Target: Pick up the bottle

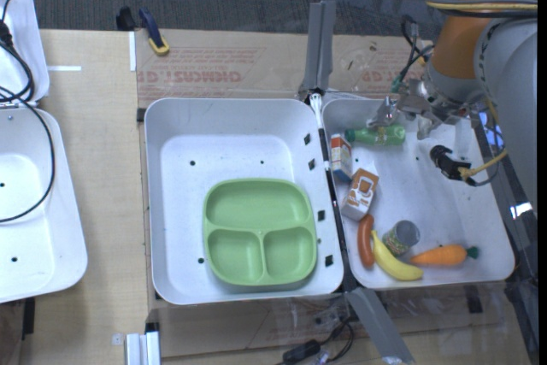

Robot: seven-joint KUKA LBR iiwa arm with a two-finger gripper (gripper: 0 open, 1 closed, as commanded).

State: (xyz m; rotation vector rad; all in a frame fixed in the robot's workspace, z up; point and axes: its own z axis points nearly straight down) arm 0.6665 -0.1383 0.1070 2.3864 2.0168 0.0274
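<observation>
Pincer [395, 110] low, wrist bent leftward

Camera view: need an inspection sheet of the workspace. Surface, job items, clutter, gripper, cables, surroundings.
Surface: wooden bench bearing two white bins, left bin and right bin.
Job's things: green bottle lying on its side near the far edge of the right bin.
Clutter: green divided plate in the left bin; in the right bin a small carton, hot dog, banana, metal can, carrot.
Grippers: gripper at the bottle's far side, close above it; finger state unclear, no hold visible.
Cables: black cable looping off the wrist; yellow and black cables over the orange band.
Surroundings: blue and yellow clamp at the bench's far edge; dark floor beyond.
</observation>
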